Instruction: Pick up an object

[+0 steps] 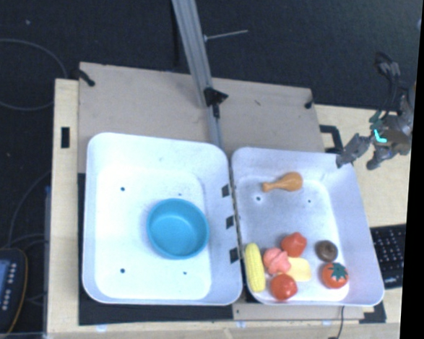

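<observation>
Right bin (pixel 354 204) holds drumstick (pixel 283 182), left of open tool (pixel 362 155).

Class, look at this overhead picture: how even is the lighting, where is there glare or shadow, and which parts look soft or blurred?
Camera view: lighting is flat and fairly even; the white bins are bright and nearly washed out, with slight sheen inside the blue bowl; shadows are faint, beside the chicken leg and clustered toy food; the whole picture is soft, and the end effector at the right is too blurred to make out detail.

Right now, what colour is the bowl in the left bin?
The bowl is light blue, seen plainly in the camera view, against the left bin's white floor.
</observation>
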